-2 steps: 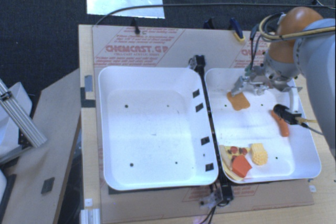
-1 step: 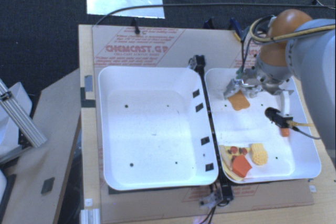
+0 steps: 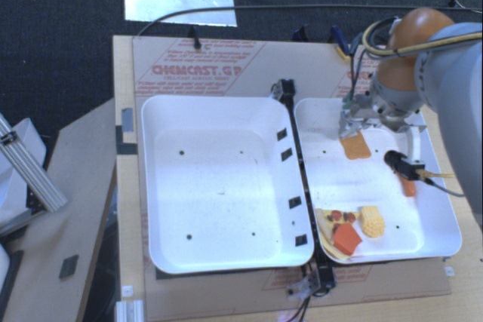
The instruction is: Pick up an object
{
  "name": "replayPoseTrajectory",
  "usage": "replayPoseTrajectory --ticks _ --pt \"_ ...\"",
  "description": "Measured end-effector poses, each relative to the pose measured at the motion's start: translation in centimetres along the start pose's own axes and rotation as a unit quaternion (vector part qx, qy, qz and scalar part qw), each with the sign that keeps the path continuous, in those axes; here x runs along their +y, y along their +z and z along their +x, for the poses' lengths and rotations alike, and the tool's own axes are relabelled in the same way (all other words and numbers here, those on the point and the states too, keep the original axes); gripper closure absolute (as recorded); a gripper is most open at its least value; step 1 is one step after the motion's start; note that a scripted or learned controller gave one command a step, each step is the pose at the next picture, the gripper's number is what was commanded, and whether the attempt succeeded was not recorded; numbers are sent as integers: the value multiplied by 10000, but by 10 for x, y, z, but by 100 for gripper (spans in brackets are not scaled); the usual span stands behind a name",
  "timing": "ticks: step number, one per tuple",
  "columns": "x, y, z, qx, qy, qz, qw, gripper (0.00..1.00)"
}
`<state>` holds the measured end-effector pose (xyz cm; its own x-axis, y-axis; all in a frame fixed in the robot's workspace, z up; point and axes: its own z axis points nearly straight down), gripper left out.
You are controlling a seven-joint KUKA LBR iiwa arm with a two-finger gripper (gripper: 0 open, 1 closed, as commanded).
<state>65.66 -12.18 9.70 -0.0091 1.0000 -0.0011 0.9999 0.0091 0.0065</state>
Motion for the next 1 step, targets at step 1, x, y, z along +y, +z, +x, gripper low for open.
replayPoseTrajectory --ticks 1 --pt "0 0 0 -3 -4 -2 10000 0"
